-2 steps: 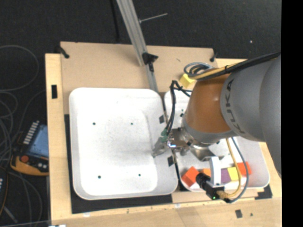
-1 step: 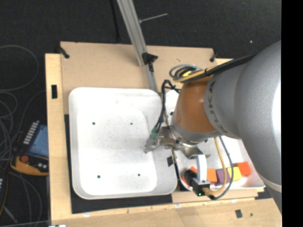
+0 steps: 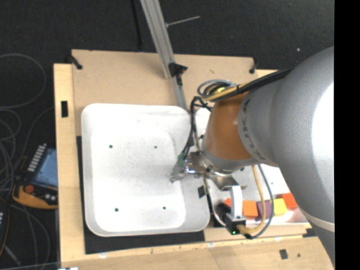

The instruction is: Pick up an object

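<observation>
Below pincer (image 3: 216, 179), orange block (image 3: 250, 208) and purple block (image 3: 265, 208); pincer state unclear.

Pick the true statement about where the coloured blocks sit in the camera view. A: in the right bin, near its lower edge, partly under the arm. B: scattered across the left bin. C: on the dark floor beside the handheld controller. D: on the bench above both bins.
A: the orange block, purple block and another orange block lie in the right bin, close under the arm.
</observation>
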Available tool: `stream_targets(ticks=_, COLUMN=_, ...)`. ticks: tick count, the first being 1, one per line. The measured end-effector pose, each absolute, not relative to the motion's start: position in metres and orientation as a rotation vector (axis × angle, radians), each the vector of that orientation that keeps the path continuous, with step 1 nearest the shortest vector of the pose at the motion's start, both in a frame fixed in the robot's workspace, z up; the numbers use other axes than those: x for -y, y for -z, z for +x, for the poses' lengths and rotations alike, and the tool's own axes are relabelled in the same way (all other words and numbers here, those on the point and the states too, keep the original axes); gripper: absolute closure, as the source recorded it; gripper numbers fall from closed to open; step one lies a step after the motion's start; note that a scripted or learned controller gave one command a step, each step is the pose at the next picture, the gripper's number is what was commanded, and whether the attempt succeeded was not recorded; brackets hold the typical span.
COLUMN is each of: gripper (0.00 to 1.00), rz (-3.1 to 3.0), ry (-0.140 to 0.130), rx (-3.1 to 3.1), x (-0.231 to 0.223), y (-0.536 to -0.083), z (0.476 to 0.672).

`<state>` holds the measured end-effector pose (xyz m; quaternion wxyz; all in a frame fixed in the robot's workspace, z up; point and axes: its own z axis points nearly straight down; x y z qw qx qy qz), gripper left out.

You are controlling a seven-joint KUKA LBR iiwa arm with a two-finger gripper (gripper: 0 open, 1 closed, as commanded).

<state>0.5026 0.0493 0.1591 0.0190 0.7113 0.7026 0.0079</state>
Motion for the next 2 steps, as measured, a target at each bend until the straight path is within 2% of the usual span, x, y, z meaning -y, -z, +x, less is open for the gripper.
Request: stream_targets(ticks=2, gripper=0.0, rz=2.205, ry=-0.029, rx=-2.169, x=-0.0517, y=-0.1545, z=0.5066)
